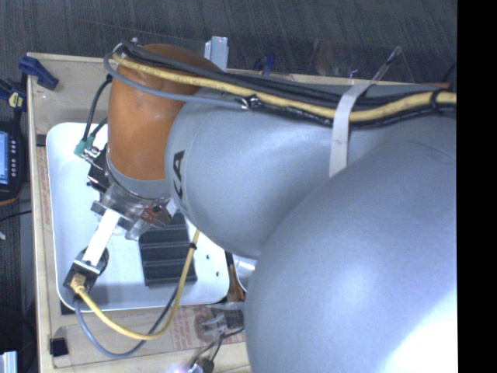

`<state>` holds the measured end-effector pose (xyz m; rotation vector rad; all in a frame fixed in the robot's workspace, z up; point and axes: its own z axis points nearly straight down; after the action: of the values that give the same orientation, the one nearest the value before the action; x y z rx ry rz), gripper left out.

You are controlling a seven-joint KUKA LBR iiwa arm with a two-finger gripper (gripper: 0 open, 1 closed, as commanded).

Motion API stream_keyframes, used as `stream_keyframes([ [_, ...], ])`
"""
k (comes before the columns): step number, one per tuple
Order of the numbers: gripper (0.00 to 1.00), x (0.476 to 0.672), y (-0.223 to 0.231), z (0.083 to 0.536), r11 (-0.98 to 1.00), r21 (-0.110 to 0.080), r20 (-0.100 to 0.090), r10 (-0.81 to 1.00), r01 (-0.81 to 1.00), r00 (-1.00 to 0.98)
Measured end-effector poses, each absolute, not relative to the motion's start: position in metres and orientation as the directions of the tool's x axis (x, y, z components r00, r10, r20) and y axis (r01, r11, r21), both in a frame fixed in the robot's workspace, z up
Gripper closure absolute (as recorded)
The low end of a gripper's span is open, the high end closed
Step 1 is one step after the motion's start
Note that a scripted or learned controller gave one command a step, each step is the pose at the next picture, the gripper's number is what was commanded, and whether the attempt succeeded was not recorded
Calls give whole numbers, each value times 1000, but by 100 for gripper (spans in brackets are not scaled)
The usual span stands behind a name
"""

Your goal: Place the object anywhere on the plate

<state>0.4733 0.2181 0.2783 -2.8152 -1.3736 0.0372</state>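
plate and object: can't make out either w/ any certainty, the grey arm (pixel 311 208) covers most of the bench. visible bit is the left white bin (pixel 66 208), w/ the orange band (pixel 144 123) and wrist hanging over it. gripper (pixel 167 251) seems to be the dark ribbed block low over the bin floor, near the bin's front right corner; whether it grips anything, can't tell. yellow cable (pixel 128 329) loops off the wrist past the bin's front edge. a bit of white w/ a brownish rim (pixel 230 280) peeks out just right of the gripper, maybe the plate, unsure. progress: nothing shows placement done, so i'd judge the task unconfirmed, prob mid-attempt.
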Motion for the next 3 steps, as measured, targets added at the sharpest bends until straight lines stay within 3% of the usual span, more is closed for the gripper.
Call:
stream_keyframes([
  [1,100,473,219,287,-610,-22,-20,793,792,609],
  [2,100,475,200,304,-532,-6,-2,847,847,532],
  [3,100,482,87,246,-551,-4,-4,835,835,551],
])
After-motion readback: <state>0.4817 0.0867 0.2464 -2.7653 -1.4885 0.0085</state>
